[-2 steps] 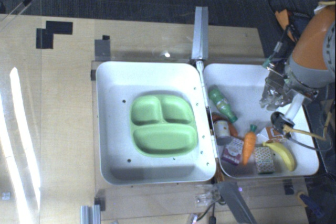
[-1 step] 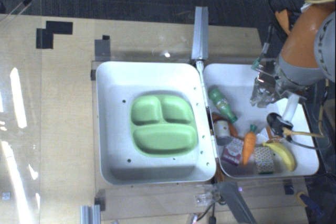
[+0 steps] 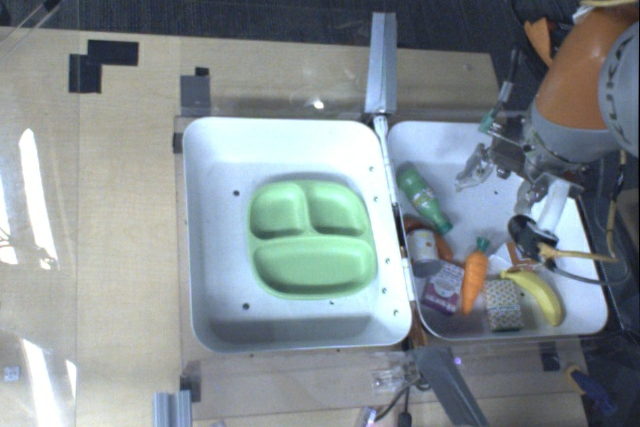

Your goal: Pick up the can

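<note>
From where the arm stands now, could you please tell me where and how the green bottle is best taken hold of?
Probably across the middle of the green bottle, coming straight down from above. It lies on its side, slanted, so closing across its narrow round width should hold best. The divider wall sits close on its left, and the pincer hangs to its right.

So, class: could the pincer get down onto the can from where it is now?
Probably, but tightly. The pincer hangs over the right bin, apart from the can, whose top is bare. A carrot and a red-capped bottle crowd its sides.
</note>
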Controlling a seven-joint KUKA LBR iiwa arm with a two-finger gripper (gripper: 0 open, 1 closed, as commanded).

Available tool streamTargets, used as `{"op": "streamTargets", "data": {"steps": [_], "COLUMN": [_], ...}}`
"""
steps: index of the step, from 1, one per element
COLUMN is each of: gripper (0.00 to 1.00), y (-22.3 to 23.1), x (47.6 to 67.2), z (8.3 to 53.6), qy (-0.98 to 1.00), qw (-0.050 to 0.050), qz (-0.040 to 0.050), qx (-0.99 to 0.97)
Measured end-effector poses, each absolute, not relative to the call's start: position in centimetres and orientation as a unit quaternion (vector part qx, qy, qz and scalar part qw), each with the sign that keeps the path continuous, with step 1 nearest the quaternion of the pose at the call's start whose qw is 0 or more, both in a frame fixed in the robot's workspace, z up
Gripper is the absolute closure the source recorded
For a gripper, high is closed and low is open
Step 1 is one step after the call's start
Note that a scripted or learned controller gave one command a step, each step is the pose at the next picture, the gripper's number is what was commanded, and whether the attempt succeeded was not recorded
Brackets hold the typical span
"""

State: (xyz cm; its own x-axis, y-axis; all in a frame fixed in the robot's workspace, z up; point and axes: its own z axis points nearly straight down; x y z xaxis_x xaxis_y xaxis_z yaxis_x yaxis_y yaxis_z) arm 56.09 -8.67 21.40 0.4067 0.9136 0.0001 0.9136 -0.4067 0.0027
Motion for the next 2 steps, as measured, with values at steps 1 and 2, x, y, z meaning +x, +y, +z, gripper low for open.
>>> {"op": "streamTargets", "data": {"steps": [1, 2], "gripper": [0.00, 0.00], "y": [-15.6, -19.8], "x": [53.9, 50.3], "z": [12.2, 11.0], "qy": [0.515, 0.564], "qw": [0.004, 0.019], "qz": [0.0044, 0.0173], "qx": [0.857, 0.825]}}
